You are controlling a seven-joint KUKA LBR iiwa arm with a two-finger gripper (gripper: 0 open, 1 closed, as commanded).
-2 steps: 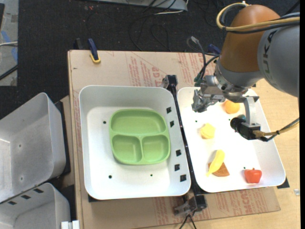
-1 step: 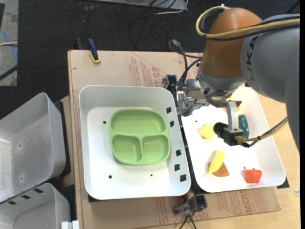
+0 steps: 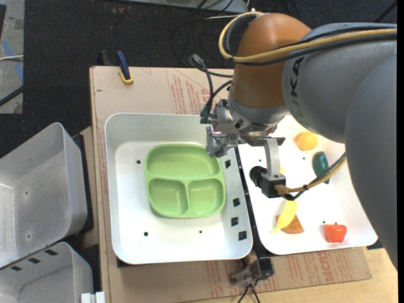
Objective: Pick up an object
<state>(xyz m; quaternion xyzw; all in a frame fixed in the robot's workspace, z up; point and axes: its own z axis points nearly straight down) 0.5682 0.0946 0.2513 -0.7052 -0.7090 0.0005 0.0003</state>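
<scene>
Your tool [image 3: 218, 145] sits over the glossy green three-compartment plate's [image 3: 185, 188] right rim, near the left bin [image 3: 126, 188] wall; finger spread: can't tell.

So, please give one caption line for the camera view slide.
KUKA arm over two white bins: green divided tray in the left bin.

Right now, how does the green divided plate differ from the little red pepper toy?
The light green three-compartment plastic plate lies flat in the left white bin; the small red pepper-shaped toy sits in the right white bin, near its front corner. The plate is far larger, taking up much of its bin's floor, while the pepper is among the smallest items. The plate is alone in its bin; the pepper has neighbours. Both rest apart from the gripper.
</scene>
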